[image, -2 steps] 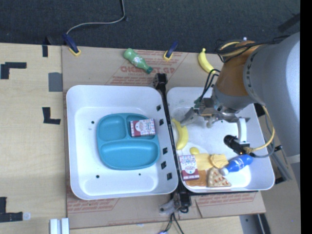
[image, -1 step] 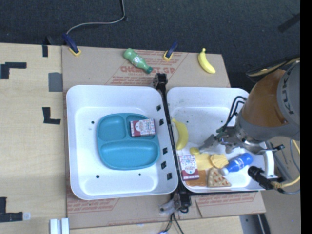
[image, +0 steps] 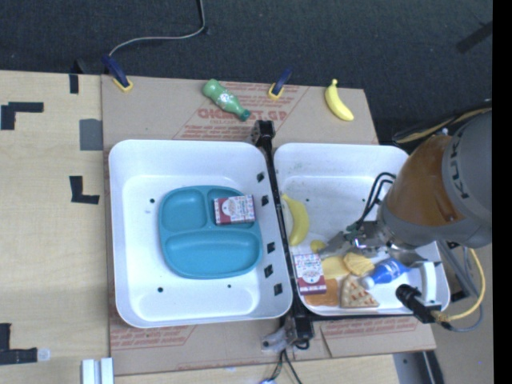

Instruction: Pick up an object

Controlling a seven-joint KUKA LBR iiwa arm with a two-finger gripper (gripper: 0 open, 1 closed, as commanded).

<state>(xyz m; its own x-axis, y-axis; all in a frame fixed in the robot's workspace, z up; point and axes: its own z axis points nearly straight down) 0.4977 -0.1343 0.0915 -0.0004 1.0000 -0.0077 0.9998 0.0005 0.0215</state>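
My jaws [image: 356, 242]: grip state unreadable, low over the yellow bits right of the banana [image: 298, 218] | nothing lifted yet

Two white bins [image: 128, 238], two bananas [image: 339, 102], two red cartons [image: 234, 210], one blue tray [image: 192, 246], one green bottle [image: 226, 100].

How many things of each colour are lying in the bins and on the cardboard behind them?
Yellow: 3, banana on the cardboard, banana in the right bin, yellow food piece
Green: 1, bottle
Blue: 2, tray, blue bottle
Red and white: 2, carton on the tray, carton in the right bin
Orange-brown: 1, pizza slice
Total: 9
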